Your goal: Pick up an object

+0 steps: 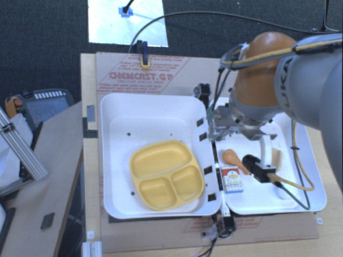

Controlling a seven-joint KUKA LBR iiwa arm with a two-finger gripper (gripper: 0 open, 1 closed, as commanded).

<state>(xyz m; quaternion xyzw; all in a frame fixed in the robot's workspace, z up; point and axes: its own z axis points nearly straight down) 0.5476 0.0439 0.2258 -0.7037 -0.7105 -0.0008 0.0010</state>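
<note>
My gripper [218, 128] hangs below the grey wrist at the left edge of the right bin [303, 196], close to the divider between the bins. Just below and to the right of it lies an orange-brown spoon-shaped object [233, 158]. A small red, white and blue box [232, 179] lies in front of that, near the divider. A pale beige stick [276, 158] rests further right, partly hidden by the arm. A yellow divided tray [166, 174] lies in the left bin [113, 159]. Nothing shows between the gripper's jaws.
The arm's bulk covers the back half of the right bin. A yellow cable loops over the right bin's floor. A cardboard sheet [144, 74] lies behind the bins, and a grey pendant [45, 103] sits at the far left.
</note>
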